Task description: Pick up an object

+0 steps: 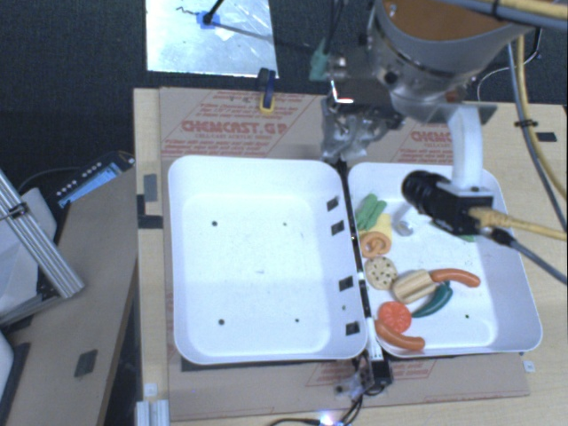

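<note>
Hovering above the bins, pick not yet begun

Waiting at the far end of the divider [353, 238], the gripper [348, 140] carries nothing. Toy foods, including a cookie [381, 272] and tomato [394, 315], lie just right of that divider; descent onto one comes next

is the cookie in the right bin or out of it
In. The cookie lies flat on the right bin's floor, beside the bread roll.

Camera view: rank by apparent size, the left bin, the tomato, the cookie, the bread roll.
1. left bin, by far the largest.
2. bread roll.
3. tomato and cookie: they look about alike, so I won't rank one over the other.
</note>
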`<state>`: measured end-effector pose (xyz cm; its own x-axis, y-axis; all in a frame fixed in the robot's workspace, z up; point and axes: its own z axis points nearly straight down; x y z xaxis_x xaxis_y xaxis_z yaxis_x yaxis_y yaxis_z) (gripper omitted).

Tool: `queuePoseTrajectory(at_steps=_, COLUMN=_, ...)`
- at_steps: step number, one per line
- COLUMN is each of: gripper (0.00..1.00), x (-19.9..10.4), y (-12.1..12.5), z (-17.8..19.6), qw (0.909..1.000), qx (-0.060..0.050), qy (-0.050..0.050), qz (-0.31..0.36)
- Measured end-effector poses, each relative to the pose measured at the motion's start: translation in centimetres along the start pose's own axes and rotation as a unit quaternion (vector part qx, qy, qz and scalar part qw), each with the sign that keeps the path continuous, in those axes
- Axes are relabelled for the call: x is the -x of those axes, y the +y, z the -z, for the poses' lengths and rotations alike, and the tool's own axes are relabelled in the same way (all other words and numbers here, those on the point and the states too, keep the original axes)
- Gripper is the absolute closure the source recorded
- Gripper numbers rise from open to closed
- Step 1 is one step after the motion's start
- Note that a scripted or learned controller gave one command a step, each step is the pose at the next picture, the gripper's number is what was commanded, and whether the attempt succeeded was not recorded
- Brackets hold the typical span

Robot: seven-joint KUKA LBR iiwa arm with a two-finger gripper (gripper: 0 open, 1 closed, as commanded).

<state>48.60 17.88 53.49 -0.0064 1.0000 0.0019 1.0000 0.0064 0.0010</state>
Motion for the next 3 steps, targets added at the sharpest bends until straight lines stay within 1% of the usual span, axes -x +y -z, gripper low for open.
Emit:
queuePoseTrajectory(at_steps=2, gripper=1.00, x=-5.7, y=0.1, z=0.0, qw=1.0000, qx=0.000, qy=0.000, qz=0.000)
queuePoseTrajectory(at_steps=3, gripper=1.00, x=-5.6, y=0.1, z=0.0, qw=1.0000, qx=0.000, qy=0.000, qz=-0.001)
